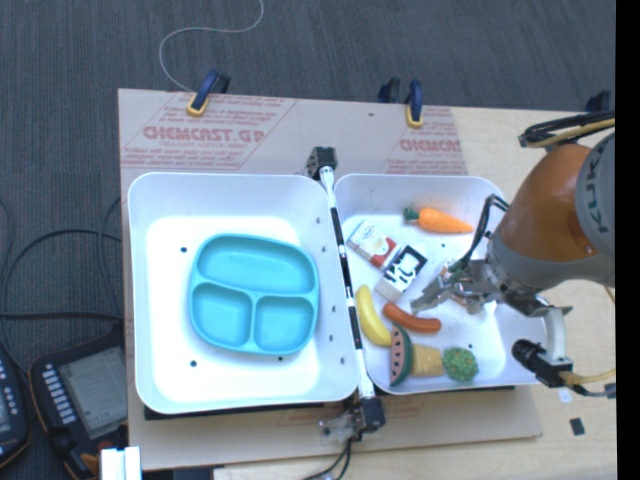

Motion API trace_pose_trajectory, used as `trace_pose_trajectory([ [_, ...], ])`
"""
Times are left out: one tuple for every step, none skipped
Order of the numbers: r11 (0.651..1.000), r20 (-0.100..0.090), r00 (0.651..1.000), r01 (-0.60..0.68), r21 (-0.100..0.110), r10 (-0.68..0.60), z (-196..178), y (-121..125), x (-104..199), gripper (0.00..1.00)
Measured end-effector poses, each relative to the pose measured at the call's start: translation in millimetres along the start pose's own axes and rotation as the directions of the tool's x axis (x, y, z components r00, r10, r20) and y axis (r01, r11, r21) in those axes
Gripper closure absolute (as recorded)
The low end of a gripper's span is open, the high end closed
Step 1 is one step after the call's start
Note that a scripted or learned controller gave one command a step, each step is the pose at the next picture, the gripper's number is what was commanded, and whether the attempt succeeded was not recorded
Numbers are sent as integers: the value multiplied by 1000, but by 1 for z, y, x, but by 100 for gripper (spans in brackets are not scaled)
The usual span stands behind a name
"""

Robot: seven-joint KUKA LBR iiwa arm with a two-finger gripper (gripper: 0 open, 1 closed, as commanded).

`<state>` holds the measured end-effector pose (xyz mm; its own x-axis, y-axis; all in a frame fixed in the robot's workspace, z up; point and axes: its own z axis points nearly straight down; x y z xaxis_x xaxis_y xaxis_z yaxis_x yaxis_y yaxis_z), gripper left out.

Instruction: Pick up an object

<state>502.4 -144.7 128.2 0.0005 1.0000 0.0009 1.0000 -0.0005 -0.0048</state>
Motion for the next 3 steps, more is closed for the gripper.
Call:
trace_pose_trajectory([
  [1000,9,1000,-5,-13,5,40,-17,45,0],
  [1000,6,1000,-4,-15,4,30,-15,46,100],
  [1000,3,1000,1,-14,-1,39,73,18,100],
])
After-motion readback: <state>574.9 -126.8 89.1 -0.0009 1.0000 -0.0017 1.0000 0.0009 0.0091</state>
